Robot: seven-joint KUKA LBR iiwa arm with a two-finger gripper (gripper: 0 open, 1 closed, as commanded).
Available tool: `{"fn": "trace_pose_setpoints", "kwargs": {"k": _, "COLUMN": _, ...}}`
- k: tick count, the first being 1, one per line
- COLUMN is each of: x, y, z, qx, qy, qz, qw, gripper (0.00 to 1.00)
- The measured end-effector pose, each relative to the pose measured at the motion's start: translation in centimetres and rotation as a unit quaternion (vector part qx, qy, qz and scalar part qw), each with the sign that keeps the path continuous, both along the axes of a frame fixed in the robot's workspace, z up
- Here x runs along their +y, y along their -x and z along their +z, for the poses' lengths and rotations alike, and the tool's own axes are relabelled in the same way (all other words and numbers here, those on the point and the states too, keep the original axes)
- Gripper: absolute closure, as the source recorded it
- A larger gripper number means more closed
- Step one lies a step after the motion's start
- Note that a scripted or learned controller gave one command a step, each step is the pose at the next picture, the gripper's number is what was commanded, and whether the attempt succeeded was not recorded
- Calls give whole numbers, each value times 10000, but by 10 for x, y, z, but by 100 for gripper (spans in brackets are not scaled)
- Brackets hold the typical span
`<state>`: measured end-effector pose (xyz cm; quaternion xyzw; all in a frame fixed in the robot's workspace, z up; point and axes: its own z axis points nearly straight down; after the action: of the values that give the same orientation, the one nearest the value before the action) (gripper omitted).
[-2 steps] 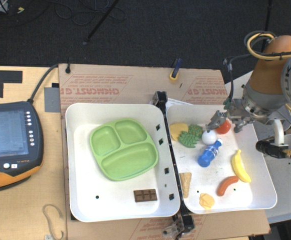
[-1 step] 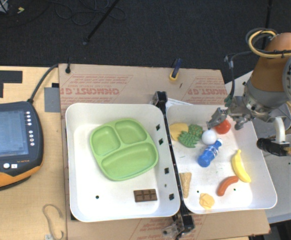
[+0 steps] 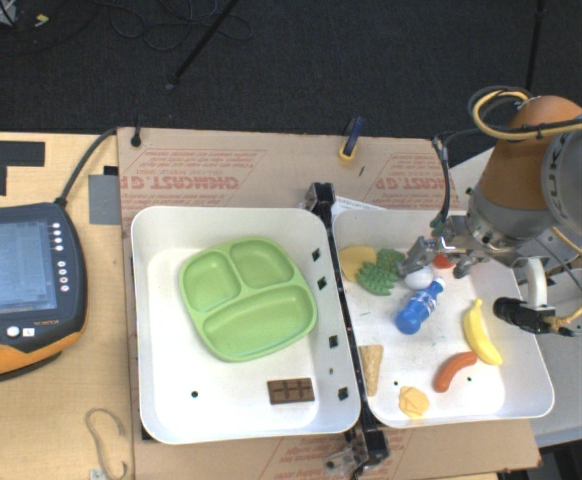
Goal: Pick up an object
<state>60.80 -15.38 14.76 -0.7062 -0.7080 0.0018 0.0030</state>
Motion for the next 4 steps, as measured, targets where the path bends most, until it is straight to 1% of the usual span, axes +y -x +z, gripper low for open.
{"fn": "trace_pose_setpoints", "kwargs": {"k": 1, "x": 0, "y": -2, "z": -48, "qx": -59, "qy": 36, "qz": -6, "qw": 10000, "gripper": 0}}
{"fn": "trace_pose_setpoints", "kwargs": {"k": 2, "x": 1, "y": 0, "z": -40, "qx": -18, "qy": 6, "qz": -19, "qw": 10000, "gripper": 100}}
{"fn": "trace_pose_setpoints", "kwargs": {"k": 3, "x": -7, "y": -4, "z": 6, "qx": -36, "qy": 11, "qz": -32, "qw": 10000, "gripper": 100}}
{"fn": "trace_pose_setpoints", "kwargs": {"k": 4, "x": -7, "y": -3, "z": 69, "qx": -47, "qy": 12, "qz": -12, "qw": 10000, "gripper": 100}}
